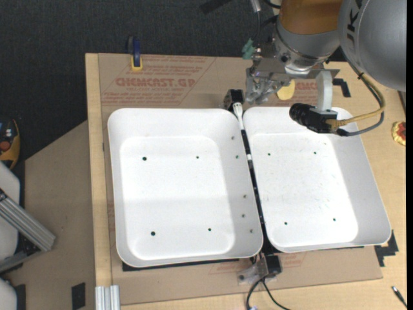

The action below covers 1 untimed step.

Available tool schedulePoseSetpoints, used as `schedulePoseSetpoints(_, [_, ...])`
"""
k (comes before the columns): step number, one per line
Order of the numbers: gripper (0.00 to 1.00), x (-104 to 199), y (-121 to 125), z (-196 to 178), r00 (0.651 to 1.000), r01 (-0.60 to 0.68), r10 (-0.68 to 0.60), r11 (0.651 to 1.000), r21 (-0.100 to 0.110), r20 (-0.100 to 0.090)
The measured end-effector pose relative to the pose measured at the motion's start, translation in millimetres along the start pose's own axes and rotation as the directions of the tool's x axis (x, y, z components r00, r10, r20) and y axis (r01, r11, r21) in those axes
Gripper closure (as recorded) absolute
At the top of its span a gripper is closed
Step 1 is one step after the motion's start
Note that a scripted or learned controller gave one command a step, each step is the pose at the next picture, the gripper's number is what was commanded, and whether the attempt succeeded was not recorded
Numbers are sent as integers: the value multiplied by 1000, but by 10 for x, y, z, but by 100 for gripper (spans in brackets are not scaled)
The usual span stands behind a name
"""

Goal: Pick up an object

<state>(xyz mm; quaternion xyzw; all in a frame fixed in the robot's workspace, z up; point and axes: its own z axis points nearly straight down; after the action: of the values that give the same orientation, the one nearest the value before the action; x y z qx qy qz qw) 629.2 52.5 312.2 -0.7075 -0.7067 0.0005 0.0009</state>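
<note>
Two white bins sit side by side on the surface [161,82], the left bin [116,173] and the right bin [377,205]. At the top middle of the frame, my tool [266,89] hangs over the right bin's far rim. A small yellow piece [285,91] shows just to its right. I cannot tell if my tool is spread or pinching it.

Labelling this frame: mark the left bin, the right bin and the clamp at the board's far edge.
left bin [174,189]: camera view, bare middle of its floor.
right bin [310,192]: camera view, bare middle of its floor.
clamp [135,52]: camera view, its blue and yellow body at the board's far edge.
</note>
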Motion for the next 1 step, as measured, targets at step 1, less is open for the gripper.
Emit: schedulePoseSetpoints(1, [100, -1230, -575, 62, 1000, -13, 13, 1000, 3, 4])
